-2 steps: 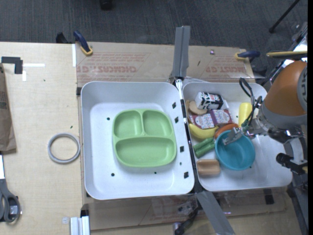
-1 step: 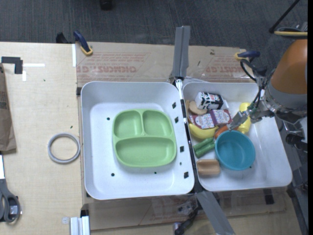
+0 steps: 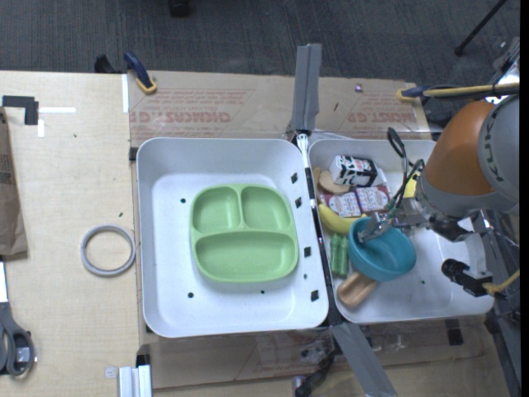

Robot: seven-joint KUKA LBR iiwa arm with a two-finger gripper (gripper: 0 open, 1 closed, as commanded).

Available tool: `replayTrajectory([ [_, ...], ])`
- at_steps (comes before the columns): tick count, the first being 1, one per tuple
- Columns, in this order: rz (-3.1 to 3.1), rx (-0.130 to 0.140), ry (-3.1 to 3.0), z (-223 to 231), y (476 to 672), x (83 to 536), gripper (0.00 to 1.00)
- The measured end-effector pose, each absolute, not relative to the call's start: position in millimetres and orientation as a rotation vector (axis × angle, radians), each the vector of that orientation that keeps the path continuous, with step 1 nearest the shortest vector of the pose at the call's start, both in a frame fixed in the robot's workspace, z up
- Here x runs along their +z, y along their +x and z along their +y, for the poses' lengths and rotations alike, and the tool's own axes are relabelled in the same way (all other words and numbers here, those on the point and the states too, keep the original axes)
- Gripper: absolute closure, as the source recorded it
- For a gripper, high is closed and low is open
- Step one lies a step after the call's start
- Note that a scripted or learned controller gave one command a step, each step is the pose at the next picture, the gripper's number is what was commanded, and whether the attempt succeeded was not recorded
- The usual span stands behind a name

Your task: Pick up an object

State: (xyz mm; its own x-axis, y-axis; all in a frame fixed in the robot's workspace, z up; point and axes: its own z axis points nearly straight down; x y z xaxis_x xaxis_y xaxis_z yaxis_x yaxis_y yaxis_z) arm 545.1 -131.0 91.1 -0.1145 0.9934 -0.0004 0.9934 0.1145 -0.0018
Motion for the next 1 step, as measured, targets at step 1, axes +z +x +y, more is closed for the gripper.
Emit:
replayTrajectory([
  [1,-2.344,0.006,-2.1,-135.8,545.6,101.6,1.0],
])
